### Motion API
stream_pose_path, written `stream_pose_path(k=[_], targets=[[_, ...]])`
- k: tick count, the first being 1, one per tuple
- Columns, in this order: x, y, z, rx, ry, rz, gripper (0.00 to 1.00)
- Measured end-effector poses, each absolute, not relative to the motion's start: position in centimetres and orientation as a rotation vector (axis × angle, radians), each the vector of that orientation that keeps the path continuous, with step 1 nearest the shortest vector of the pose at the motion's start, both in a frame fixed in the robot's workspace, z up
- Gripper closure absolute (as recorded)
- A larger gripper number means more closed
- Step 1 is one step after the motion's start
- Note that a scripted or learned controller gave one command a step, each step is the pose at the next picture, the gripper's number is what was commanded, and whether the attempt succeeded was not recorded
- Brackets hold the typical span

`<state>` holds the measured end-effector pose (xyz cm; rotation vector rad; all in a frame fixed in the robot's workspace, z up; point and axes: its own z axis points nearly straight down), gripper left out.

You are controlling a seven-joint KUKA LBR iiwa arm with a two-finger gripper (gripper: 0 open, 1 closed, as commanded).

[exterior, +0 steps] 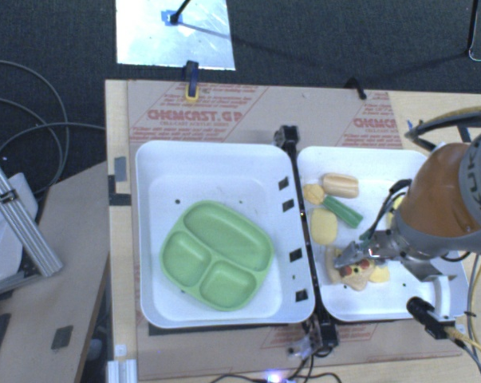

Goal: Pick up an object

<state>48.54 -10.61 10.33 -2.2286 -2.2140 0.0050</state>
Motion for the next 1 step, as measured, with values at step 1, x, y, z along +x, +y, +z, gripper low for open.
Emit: stream_pose_path(k=[1], targets=[[52.01, 0.17, 18.90, -2.206, -2.243, -0.018, 0.00]])
